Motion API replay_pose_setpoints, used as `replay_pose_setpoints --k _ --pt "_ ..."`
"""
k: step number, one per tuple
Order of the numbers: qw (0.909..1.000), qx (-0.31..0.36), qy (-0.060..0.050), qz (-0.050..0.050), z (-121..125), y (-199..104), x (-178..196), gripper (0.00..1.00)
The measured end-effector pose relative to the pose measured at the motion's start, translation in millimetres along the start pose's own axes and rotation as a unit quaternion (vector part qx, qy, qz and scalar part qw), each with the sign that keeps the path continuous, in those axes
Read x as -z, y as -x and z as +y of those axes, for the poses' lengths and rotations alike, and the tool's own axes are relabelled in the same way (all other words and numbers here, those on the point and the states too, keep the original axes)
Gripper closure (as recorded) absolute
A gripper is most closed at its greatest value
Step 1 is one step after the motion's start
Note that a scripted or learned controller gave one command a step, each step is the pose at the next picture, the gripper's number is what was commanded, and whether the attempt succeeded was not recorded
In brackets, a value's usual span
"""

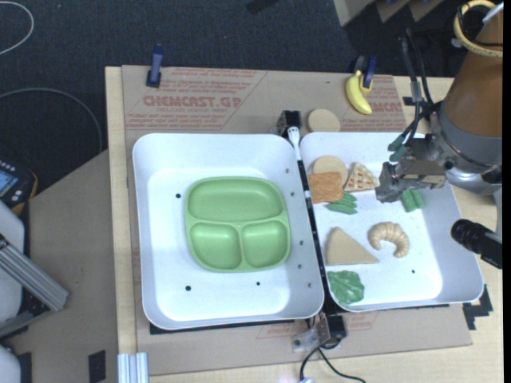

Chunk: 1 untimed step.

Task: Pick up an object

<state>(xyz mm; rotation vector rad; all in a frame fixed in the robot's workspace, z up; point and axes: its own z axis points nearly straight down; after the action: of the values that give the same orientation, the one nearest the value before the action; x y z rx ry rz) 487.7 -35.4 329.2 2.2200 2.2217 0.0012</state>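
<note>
My gripper (393, 188) hangs low over the upper right part of the right bin (435, 274). A small green piece (413, 200) lies just right of its tip and partly under it. Left of the gripper lie a pizza slice (360, 178), an orange toast square (325, 187), a round bread piece (328, 165) and a green leaf (344, 206). A croissant (390, 238) sits below the gripper, with a tan wedge (346, 247) beside it. A green lettuce piece (347, 286) rests on the bin's front rim.
The left bin (160, 286) holds a green divided plate (237, 222). A yellow banana (358, 93) and a tan disc (323, 120) lie on the board behind the right bin. The arm fills the upper right corner.
</note>
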Motion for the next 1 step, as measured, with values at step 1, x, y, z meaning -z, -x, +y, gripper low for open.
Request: replay_pose_setpoints --k 1 --pt "1.0000 0.001 -0.003 0.000 43.2 -22.8 -77.5 1.00"
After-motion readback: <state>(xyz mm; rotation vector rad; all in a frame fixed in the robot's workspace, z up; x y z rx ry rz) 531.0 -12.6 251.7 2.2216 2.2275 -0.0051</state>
